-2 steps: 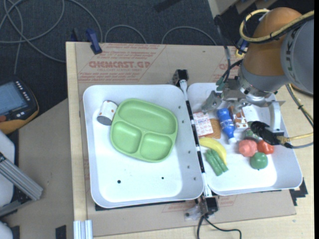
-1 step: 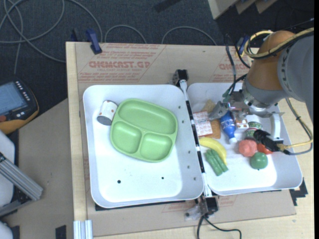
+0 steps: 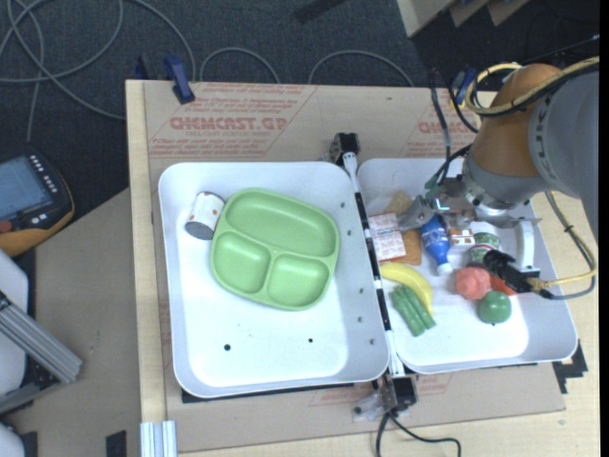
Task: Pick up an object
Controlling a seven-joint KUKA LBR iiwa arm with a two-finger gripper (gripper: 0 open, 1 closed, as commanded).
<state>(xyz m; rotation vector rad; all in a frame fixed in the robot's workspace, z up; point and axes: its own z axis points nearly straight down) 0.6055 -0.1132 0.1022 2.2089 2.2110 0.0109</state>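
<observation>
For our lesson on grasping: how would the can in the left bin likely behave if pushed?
The can lies on its side, so it would probably roll. The plate right beside it may block it that way. It looks small, so likely light.

A robot lab: grey arm (image 3: 571, 131) over a paper-covered bench (image 3: 285, 112).

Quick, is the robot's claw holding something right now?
Gripper: cannot be told, open or shut. It sits low in the right bin, next to the blue tube.
</observation>
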